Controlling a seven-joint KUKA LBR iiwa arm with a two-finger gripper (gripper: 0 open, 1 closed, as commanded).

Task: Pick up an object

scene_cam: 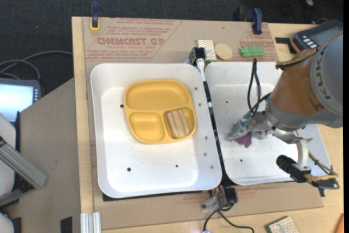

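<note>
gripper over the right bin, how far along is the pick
Done: the grey two-finger gripper has reached down into the right shallow white bin. In hand: it sits right at a small purple object, grasp unclear. Left: lifting it; nothing looks raised yet.

Single camera — overhead, slanted; both bins (103,133) framed.
</note>
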